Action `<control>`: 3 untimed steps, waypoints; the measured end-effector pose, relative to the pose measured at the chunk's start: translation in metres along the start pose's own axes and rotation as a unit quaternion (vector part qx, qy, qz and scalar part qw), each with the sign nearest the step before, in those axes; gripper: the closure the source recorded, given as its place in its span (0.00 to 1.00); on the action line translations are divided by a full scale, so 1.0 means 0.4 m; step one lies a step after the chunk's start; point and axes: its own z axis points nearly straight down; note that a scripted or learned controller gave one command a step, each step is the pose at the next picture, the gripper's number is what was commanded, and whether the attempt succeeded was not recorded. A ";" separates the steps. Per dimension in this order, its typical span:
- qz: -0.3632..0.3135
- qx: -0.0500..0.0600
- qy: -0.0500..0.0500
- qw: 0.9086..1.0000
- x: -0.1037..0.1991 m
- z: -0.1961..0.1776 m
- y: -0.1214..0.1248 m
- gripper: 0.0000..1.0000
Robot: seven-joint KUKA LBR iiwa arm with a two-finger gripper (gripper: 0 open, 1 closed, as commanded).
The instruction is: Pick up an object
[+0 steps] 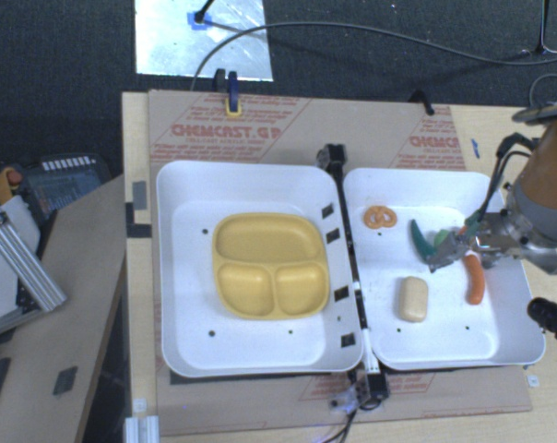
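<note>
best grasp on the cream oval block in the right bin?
Judging by its pose, grip the cream oval block across its short width at mid-length, coming straight down. It lies flat, long axis running near to far, with bare floor of the right bin on both flanks for the fingers. The gripper sits just beyond it.

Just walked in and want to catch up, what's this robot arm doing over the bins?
The arm's pincer is down in the right bin, beside a green object and an orange carrot-like piece. A pretzel and a beige block lie nearby, untouched. The left bin has a yellow divided tray. Nothing looks lifted yet.
</note>
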 end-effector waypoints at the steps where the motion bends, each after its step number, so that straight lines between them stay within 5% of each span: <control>1: -0.001 -0.006 -0.001 1.000 0.001 -0.013 0.006 0.00; 3: 0.000 -0.003 0.000 1.000 -0.026 0.221 0.007 0.00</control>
